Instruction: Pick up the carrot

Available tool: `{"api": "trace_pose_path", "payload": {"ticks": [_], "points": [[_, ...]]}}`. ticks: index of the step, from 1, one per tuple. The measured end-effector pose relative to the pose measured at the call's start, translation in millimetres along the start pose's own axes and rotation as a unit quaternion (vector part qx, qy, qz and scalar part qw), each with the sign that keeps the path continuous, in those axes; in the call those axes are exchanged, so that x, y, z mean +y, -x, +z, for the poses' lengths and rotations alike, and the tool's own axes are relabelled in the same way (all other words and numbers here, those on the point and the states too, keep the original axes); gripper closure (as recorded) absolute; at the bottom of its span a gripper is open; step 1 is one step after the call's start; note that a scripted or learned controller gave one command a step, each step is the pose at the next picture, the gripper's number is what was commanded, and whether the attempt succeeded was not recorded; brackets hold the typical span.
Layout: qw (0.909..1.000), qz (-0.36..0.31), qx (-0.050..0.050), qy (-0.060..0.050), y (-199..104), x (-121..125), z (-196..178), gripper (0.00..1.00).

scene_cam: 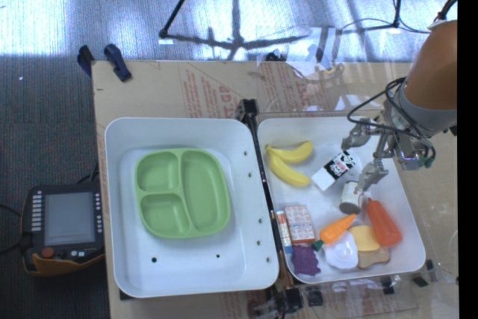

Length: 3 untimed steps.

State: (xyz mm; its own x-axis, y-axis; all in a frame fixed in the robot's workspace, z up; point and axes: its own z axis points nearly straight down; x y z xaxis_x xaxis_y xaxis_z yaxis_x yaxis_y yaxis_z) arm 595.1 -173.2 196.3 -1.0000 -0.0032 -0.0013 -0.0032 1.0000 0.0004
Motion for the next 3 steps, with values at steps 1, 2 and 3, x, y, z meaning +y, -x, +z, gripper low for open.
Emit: {"api": "trace_pose_path", "payload": {"ticks": [1, 2, 3], "points": [[0.9997, -0.023, 0.003, 0.002, -54, 7, 111, 0.0], [0.9713, -0.238, 0.0, 0.002, -107, -25, 109, 0.0], [0.9999, -0.011, 0.0, 0.001, -90, 12, 109, 0.0]]}}
